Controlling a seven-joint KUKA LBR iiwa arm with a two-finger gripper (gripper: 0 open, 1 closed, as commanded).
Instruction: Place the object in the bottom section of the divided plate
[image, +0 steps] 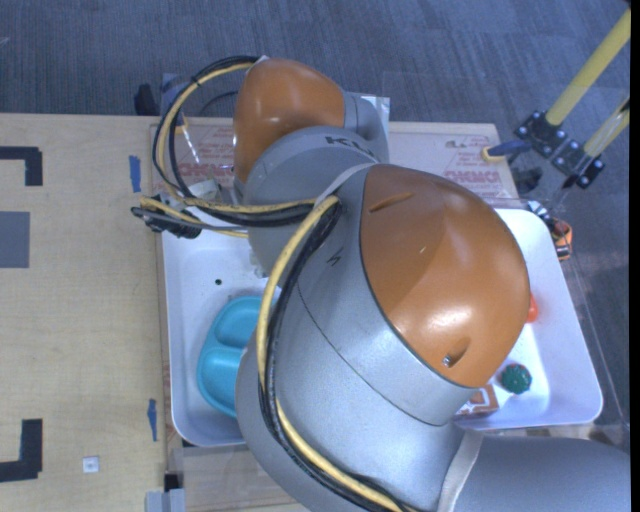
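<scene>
The arm's bulk (400, 330) hides the pincer, so whether it is released or clenched I cannot tell. The blue divided plate (222, 355) lies in the left bin (190, 280), probably just below-left of the hidden pincer.
</scene>
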